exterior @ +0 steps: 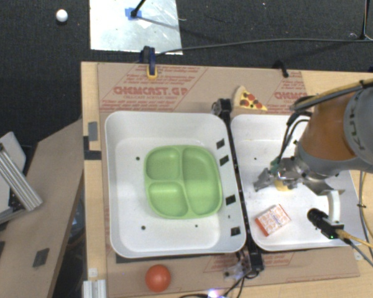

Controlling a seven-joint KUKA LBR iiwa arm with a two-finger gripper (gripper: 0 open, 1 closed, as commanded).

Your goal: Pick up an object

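1. Brown cardboard sheet (pixel 174 85), red print, flat over the bench beneath both bins.
2. White left bin (pixel 121 166) and white right bin (pixel 255 129): shallow, smooth, round-cornered, side by side, meeting along a joint set with black clips.
3. Grey arm (pixel 360 129) with orange band, reaching in from the right above the right bin's far and right parts.
4. Silvery sheet (pixel 133 17), creased and foil-like, on the dark floor beyond the bench.
5. Green plate (pixel 183 182): matte plastic, rounded outline, three compartments, lying in the middle of the left bin.
6. Gripper (pixel 265 180): bare metal, low over the right bin's floor, pointed toward the left bin. Opening width: cannot tell.
7. Box (pixel 272 220): small red and white carton, flat on the right bin's floor near its front left corner. Long axis slanted, running from lower left to upper right in the view. Sits just in front of the gripper, apart from it. Hemmed by the bin's front wall and the joint wall on two sides, with the arm overhanging to the right.
8. Orange-red ball (pixel 158 277), smooth, on the cardboard in front of the left bin.
9. Pizza-slice toy (pixel 250 99), yellow wedge with red spots, on the cardboard just beyond the joint.
10. Blue clamp (pixel 149 59) at the cardboard's far edge.
11. White ball (pixel 62 15), tiny, on the dark floor, well apart.
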